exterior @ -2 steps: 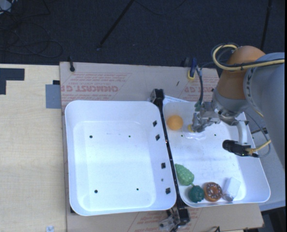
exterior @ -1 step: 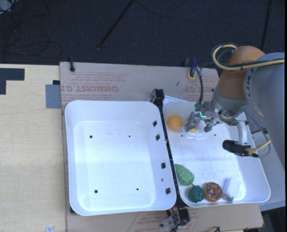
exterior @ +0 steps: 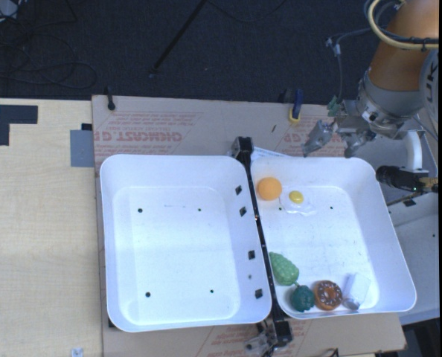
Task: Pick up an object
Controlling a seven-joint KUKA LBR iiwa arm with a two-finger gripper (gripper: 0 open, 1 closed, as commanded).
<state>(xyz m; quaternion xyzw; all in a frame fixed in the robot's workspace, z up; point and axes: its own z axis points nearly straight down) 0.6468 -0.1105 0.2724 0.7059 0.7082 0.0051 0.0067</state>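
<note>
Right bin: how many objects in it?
6. Orange ball and fried egg near the far-left corner; green leafy piece, dark green item, donut, white piece along the near edge.

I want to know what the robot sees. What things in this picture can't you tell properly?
- Gripper: small and blurred in the camera view; open or shut, I cannot tell.
- Arm: cut off by the top and right edges.
- White thing by the donut: blends into the right bin, so its shape is unclear.
</note>
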